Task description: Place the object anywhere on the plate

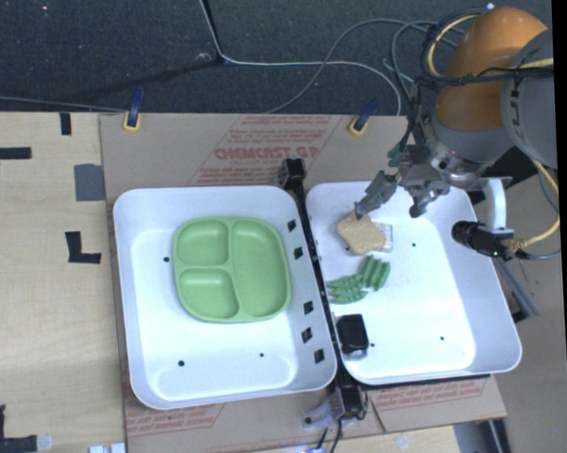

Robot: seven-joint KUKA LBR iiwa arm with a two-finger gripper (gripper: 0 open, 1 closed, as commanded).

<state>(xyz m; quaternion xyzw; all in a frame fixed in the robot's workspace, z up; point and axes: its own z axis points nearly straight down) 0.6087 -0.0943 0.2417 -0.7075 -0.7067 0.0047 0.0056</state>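
A green plate (232, 268) with three compartments lies in the left bin (146, 302). In the right bin (457, 326) rest a tan sandwich-like piece (362, 233), a bunch of green beans (358, 282) and a small black object (351, 333). My gripper (393, 200) hovers over the back of the right bin, just right of and above the tan piece. Its two fingers (369, 199) are spread apart with nothing between them.
A black divider with clips (307, 267) runs between the two bins. Cables (369, 39) hang behind the bench. A black and white fitting (481, 233) sticks out at the right bin's right rim. The brown board (261, 147) lies under both bins.
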